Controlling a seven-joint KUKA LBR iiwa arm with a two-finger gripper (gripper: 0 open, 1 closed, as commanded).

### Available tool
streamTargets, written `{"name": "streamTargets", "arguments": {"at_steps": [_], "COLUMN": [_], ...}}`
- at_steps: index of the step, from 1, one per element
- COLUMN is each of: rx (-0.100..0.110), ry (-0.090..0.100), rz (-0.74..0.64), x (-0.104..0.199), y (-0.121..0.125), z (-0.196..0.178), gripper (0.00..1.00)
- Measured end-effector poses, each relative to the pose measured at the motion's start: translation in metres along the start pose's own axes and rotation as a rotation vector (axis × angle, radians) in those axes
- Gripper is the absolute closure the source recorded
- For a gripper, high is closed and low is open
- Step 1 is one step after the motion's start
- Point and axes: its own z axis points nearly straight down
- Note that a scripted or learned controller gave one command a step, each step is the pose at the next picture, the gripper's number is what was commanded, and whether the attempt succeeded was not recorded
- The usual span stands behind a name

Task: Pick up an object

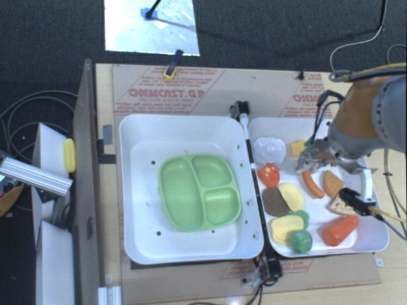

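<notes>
The right bin (381,237) holds several toy foods. Among them are an orange-red sausage (312,183), a tan bread piece (332,183), a yellow cube (297,148), a red tomato-like piece (269,174) and a white lump (269,149). My gripper (311,162) hangs low over the bin's upper middle. It is just above the top end of the sausage and right of the yellow cube. I see nothing held in it.
Lower in the right bin lie a brown patty (275,202), a pale yellow piece (292,196), a green ball (301,239), an orange carrot (339,230) and a cracker-like wedge (340,206). The left bin (137,170) carries a green divided plate (199,190).
</notes>
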Motion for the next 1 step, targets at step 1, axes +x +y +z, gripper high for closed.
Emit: {"name": "streamTargets", "arguments": {"at_steps": [1], "rx": [-0.005], "ry": [0.004], "rz": [-0.009], "x": [0.0846], "y": [-0.0104], "z": [-0.0949], "gripper": [1.00]}}
